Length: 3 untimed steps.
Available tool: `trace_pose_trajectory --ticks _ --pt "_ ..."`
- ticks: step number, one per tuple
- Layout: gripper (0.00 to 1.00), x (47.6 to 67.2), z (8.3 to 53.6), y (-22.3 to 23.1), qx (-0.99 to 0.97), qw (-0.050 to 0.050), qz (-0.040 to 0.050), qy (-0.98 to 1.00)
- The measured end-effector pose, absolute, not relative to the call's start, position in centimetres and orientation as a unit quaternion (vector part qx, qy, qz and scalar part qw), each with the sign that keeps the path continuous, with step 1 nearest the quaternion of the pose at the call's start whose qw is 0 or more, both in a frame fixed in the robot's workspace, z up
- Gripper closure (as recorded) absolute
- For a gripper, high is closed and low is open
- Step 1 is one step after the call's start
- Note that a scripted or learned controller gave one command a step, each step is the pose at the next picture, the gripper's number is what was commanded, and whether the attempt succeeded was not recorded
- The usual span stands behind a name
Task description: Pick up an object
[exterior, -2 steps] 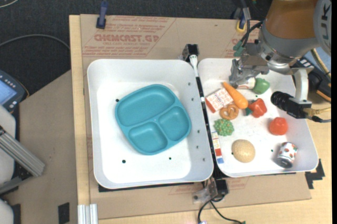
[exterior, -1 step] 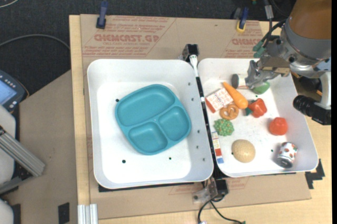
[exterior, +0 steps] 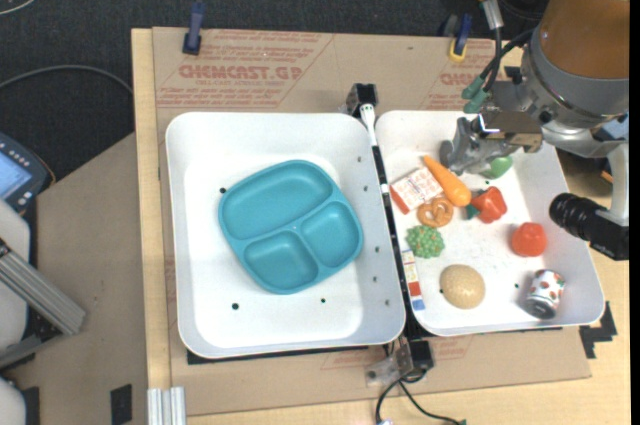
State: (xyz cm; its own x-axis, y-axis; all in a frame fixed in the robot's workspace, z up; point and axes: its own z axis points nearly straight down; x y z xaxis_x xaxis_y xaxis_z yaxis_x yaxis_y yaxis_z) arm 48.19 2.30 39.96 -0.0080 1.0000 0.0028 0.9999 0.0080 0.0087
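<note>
The gripper is seen low over the far part of the right bin, but how far its fingers are parted cannot be told — they are dark and blurred against the bin floor, and nothing is seen held between them. Just beside it a green object is partly hidden, and a toy carrot lies slanted right in front of the fingertips. Close around the carrot are set a red-and-white packet, a pretzel and a red pepper. Nearer the front are found a broccoli floret, a tan round bun-like piece, a red tomato and a small patterned can. In the left bin a teal three-compartment plate is placed — well apart from the gripper.
</note>
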Motion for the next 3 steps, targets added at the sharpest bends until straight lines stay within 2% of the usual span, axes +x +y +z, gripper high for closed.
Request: trace_pose_trajectory --ticks 1,2,3 --pt "1.00 47.8 31.3 7.7 0.705 -0.004 -0.0036 0.709" --pt "1.00 48.0 38.2 13.1 0.704 0.001 0.0043 0.710" --pt "1.00 48.0 38.9 12.7 0.707 0.001 0.0014 0.708"
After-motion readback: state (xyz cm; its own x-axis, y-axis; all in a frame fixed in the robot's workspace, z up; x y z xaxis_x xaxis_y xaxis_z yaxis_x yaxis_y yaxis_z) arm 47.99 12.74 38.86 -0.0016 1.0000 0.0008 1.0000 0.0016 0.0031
